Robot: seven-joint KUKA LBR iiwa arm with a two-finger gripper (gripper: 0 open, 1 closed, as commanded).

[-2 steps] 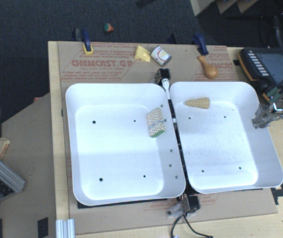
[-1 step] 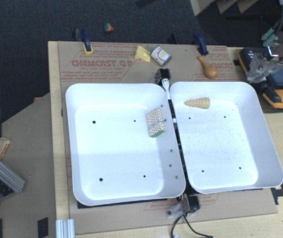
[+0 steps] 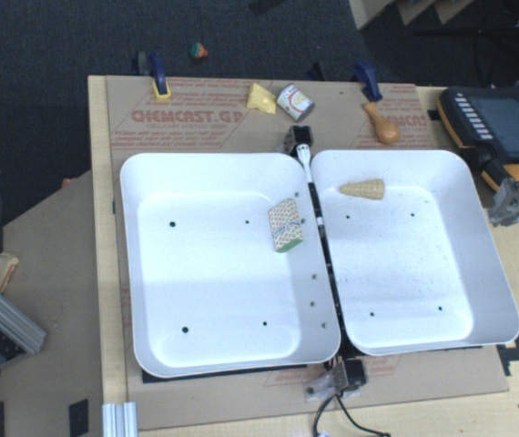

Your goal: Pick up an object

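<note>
A small patterned box with a green edge lies in the left white bin, near its right wall. A tan cone-shaped object lies in the right white bin, close to its far left corner.
On the brown board behind the bins lie a yellow wedge, a small white box and a brown wooden piece. Blue clamps hold the board's far edge. A black pendant sits at the right.
</note>
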